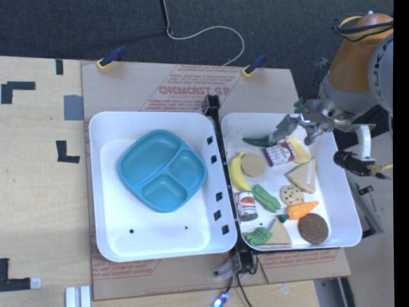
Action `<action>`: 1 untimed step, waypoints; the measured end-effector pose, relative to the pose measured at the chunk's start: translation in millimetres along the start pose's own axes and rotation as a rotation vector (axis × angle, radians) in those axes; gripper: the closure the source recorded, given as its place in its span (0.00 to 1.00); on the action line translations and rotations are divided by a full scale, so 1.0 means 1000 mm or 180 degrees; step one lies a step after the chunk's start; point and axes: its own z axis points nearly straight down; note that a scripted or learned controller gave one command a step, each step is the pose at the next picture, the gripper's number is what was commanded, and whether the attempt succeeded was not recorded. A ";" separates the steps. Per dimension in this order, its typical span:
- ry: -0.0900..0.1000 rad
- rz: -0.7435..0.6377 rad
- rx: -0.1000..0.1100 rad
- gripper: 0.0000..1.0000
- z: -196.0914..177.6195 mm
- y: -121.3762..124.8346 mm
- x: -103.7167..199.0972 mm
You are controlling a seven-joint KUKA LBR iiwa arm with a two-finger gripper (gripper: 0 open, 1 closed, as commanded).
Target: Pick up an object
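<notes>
Currently, camera view: gripper (296,128) hangs over the far end of the right bin (345,197), arm coming in from the right. Two fingers are visible, splayed apart, one angled down-left and one toward the right, with nothing between them, so I read it as open and not holding anything.

Candidate objects all sit in the right bin. Directly under and just near-side of the fingertips: a red-and-white packet (279,153), touching or almost touching a yellow piece (300,149) on its right. A dark green chili (259,141) lies just left of the gripper, long axis running left-right, tip pointing left. Banana (238,171) lies further left against the bin divider, long axis running far-to-near.

Key relation: the packet is the closest thing, offset slightly to the near-left of the gripper midpoint. My guess is that a short drop with a small shift near-left would put it between the fingers. Risk as I judge it: the yellow piece is tight against the packet, so one finger may land on it.

Rest of the clutter, carrot (300,210), brown round cookie (313,228), small can (246,206), sits well toward the near end, away from the gripper.

Left bin (102,171) holds a blue divided plate (163,170), well apart from the gripper.
</notes>
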 end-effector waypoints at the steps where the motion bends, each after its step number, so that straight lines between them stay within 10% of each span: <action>1: 0.0007 -0.0015 -0.0014 0.00 -0.062 -0.042 0.055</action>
